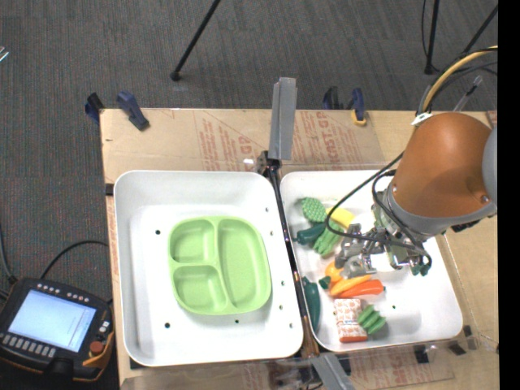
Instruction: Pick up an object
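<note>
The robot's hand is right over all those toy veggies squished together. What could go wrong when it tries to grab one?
The gripper hangs above a tight pile: the toy carrot, a yellow piece and green pieces crowd together. It might pinch two at once, or nudge them apart and catch none. The carrot's rounded shape could also slip free.

Dark grey carpet (pixel 73 47) covers the floor around the table (pixel 203 132), whose top is brown cardboard printed with red lettering. Blue clamps (pixel 130 108) grip its far edge. Black tripod legs (pixel 199 31) stand on the carpet behind, and a handheld control pendant (pixel 53 323) with a lit screen lies at lower left.
</note>
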You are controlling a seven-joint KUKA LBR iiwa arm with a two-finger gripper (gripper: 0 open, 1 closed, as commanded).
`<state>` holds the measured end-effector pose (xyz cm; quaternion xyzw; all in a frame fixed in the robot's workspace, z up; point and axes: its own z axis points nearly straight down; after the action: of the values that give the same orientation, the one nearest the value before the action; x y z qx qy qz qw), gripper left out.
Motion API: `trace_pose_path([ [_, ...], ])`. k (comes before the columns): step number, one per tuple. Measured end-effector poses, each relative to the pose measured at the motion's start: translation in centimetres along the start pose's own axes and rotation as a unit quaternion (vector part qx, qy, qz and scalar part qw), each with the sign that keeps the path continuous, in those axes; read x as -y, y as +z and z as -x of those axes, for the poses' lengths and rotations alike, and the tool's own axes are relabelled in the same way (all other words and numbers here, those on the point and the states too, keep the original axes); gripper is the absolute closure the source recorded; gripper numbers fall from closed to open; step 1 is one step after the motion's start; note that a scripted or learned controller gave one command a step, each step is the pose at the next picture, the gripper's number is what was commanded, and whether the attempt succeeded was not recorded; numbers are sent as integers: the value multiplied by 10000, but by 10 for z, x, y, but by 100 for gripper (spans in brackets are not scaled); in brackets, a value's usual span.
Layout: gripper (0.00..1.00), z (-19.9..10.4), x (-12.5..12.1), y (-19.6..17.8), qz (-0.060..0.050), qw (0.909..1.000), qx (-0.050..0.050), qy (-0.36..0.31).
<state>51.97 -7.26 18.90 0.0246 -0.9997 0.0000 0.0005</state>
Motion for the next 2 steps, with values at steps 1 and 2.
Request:
trace_pose_path([
  [1, 0, 0, -2, 0, 7, 10000, 0, -18],
  [2, 0, 23, 10, 97, 13, 9968, -39, 804],
])
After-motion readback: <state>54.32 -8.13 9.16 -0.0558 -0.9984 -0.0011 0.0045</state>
